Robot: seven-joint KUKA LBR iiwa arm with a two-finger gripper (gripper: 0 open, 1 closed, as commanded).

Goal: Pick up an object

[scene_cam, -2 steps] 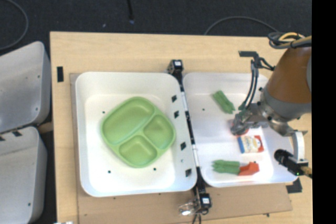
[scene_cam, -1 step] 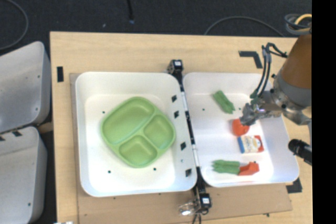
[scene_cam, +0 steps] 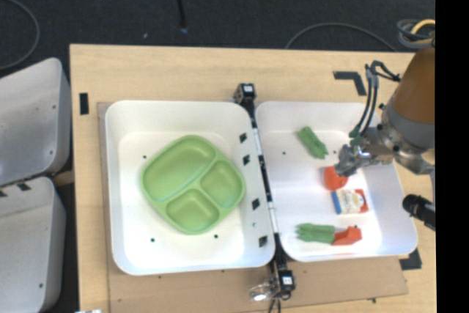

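- Bench: light wood, two shallow white bins side by side on it, touching along a middle seam.
- Left bin: holds a green divided plate, three compartments, lying flat near the bin's middle, a bit toward the seam.
- Right bin: holds five small things.
- Green piece: upper part of right bin, lying at a slant, well apart from the seam.
- Red piece: right-centre of right bin, directly at the pincer tip, touching or nearly so; can't tell which.
- Small card or packet: white with red and blue print, just below the red piece, toward the bin's right edge.
- Second green piece: near the bin's bottom edge, lying lengthwise.
- Orange-red piece: just beside the second green piece's right end, seems to touch it.
- Arm: comes in from the bench's right edge, orange band up top, grey wrist below, cables beside it.
- Pincer: low over right bin's right-centre, above the red piece; cannot tell if its tips are spread or pressed together, too small and blurred.
- No object seen lifted; all pieces lie on the bin floor.
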